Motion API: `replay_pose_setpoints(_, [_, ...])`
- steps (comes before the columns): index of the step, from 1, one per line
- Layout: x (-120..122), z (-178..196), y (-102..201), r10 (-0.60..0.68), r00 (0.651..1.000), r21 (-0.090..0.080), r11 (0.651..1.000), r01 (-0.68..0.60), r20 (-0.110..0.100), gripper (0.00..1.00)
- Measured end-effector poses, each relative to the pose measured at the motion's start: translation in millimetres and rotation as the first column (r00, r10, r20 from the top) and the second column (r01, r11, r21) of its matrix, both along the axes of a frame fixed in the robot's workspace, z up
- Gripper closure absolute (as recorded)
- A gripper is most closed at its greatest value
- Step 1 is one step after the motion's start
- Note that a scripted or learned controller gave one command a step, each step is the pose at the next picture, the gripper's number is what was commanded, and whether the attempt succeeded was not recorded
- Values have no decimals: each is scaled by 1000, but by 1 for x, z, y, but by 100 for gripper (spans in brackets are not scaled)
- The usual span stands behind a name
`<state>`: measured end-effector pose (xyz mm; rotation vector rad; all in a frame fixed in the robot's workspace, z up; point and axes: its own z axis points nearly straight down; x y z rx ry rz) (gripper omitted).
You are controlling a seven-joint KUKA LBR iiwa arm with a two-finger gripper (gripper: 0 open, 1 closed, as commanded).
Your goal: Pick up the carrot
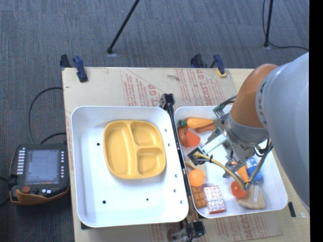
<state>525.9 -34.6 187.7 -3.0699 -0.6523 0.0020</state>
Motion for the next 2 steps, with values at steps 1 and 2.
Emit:
replay_pose_setpoints(1, [-21, -1, -40, 107, 994, 0, 994, -107, -2, 0])
replay_pose_setpoints(2, [-5, -80, -109, -1, 1000, 0, 1000, 1, -1, 0])
